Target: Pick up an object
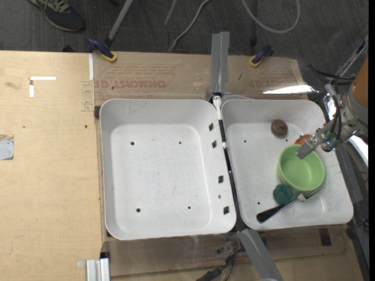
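Two shallow white bins sit side by side on the table (47,157); the left bin (158,113) and the right bin (252,215). In the right bin lies a round lime-green bowl (301,170), smooth and glossy, open side up. Touching its lower left rim is a dark teal brush head with a black handle (275,206) slanting down-left. A small brown lump (279,127) rests apart, above the bowl. The gripper (313,144) hangs at the bowl's upper right rim; whether its fingers are spread or pressed together, I cannot tell.
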{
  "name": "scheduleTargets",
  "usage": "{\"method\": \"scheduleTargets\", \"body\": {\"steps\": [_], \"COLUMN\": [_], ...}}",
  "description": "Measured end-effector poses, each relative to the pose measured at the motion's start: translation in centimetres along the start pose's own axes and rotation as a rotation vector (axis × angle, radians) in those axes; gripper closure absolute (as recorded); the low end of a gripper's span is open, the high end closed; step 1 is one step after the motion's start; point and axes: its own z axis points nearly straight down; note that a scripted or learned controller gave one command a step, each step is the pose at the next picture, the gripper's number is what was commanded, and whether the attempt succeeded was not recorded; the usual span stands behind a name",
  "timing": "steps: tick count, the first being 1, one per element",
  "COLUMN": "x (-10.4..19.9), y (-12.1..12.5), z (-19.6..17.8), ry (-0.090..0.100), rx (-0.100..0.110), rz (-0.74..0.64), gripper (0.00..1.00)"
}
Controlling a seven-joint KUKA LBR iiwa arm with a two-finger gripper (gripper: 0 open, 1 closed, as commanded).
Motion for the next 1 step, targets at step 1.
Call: {"method": "scheduleTargets", "body": {"steps": [1], "x": [10.35], "y": [13.06], "z": [-2.88], "ry": [0.0], "rx": [-0.002], "rz": [-0.281], "gripper": [1.0]}}
